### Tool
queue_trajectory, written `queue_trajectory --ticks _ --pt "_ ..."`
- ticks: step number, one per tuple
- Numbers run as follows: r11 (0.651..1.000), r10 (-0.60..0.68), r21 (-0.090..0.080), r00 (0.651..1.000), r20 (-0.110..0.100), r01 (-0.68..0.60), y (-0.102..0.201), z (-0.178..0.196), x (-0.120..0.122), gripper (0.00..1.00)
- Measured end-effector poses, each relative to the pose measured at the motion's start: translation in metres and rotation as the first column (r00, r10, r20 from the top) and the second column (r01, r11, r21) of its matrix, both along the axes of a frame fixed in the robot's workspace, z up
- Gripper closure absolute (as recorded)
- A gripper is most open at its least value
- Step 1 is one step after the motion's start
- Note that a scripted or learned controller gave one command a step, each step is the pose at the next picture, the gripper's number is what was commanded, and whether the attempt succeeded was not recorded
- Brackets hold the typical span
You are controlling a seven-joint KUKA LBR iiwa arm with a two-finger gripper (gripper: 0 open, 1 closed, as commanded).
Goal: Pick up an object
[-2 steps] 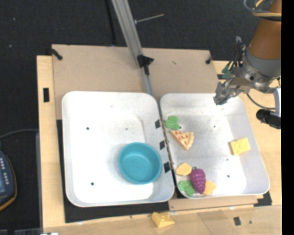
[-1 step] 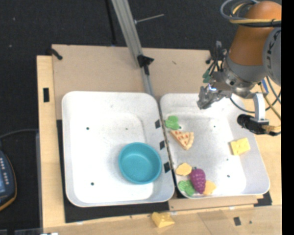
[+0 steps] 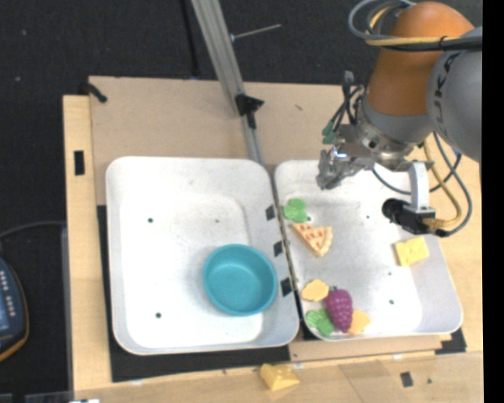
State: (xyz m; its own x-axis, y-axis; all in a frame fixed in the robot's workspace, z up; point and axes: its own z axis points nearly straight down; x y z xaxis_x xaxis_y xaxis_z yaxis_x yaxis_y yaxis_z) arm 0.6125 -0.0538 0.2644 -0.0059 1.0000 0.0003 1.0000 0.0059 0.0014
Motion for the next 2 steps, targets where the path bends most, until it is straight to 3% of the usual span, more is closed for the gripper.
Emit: queue_trajectory --ticks 2 --pt "1.000 0.002 0.001 1.000 0.001 -0.002 0.107 0.007 -0.006 1.00"
